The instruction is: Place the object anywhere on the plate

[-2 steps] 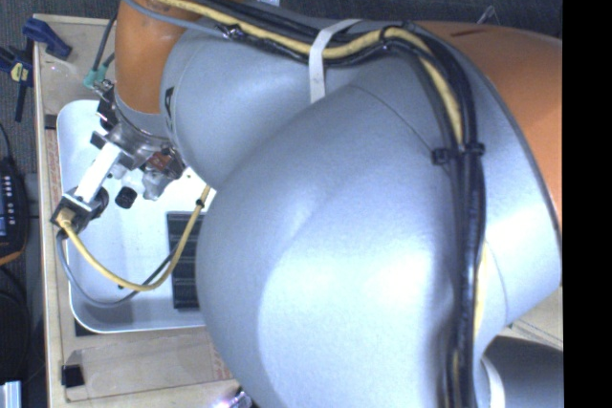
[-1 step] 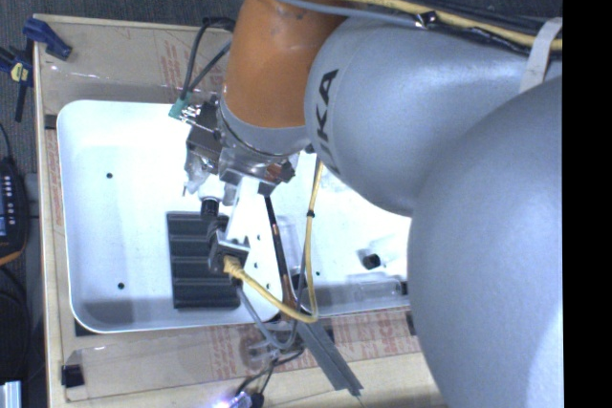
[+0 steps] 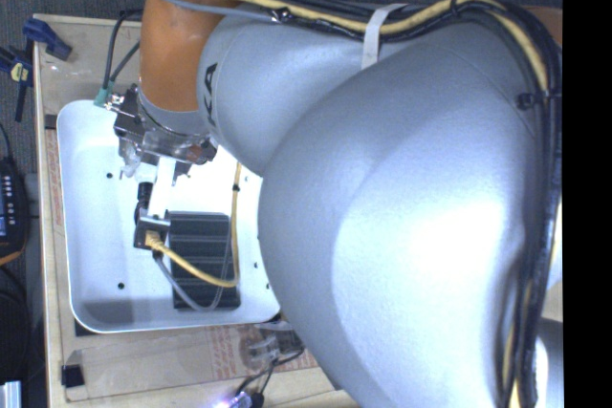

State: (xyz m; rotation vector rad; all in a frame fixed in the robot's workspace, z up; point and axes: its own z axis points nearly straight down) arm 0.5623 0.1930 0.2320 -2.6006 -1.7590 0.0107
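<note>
One object to place, and you cannot tell where it is: the bulky grey robot arm covers most of the bench. The plate is hidden the same way. The metal gripper hangs low over the upper part of the shallow white plastic bin, just below the arm's orange band. You cannot tell from this angle whether it is spread or pressed together.

Likely step: working down inside this bin, though grasp or release is unclear. To do it well, check that you really have the object before you travel. Lift straight up until it clears the bin wall. Then come down over the middle of the plate and let go low, so nothing bounces or rolls off. The blue clamp at the bench corner is well apart and no concern.
</note>
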